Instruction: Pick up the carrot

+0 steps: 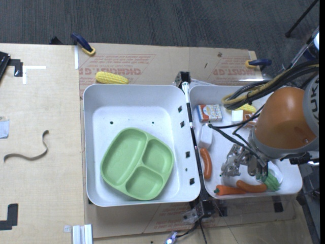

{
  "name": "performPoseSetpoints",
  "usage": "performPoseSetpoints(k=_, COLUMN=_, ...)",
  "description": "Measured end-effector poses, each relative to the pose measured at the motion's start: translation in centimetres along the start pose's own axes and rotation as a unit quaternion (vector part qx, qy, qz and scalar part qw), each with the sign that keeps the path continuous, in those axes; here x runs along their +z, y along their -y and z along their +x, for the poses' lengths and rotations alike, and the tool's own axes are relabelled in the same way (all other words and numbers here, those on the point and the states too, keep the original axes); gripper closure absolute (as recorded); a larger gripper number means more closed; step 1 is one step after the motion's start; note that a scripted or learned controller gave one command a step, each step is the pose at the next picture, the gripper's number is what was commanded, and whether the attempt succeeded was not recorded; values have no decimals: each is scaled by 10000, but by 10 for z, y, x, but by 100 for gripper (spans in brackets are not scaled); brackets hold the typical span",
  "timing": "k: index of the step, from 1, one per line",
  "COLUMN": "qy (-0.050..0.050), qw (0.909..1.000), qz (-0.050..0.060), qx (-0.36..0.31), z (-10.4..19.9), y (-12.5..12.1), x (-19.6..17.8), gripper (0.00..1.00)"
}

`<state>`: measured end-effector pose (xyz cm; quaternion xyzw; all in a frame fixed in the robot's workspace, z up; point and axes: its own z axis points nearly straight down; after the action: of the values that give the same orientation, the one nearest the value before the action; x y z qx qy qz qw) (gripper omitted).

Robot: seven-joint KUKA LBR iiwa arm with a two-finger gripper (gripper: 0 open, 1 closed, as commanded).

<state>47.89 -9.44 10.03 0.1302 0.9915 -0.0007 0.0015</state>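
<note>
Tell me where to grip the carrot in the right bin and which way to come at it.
Probably from straight above, at the carrot mid-body. It lies flat and roughly horizontal along the near wall of the right bin, so set the fingers across its narrow width. A sausage lies close at its right end, so stay left of that. The gripper hangs just above it.
</note>
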Motion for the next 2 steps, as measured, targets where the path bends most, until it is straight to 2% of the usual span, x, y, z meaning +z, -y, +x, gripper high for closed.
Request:
performPoseSetpoints(k=1, qy=-13, qw=10000, qz=-2, qx=-21, z=2, y=-1, x=9, gripper=100)
performPoseSetpoints(k=2, qy=-1, qw=10000, qz=-1, qx=-23, z=0, y=-1, x=0, gripper=100)
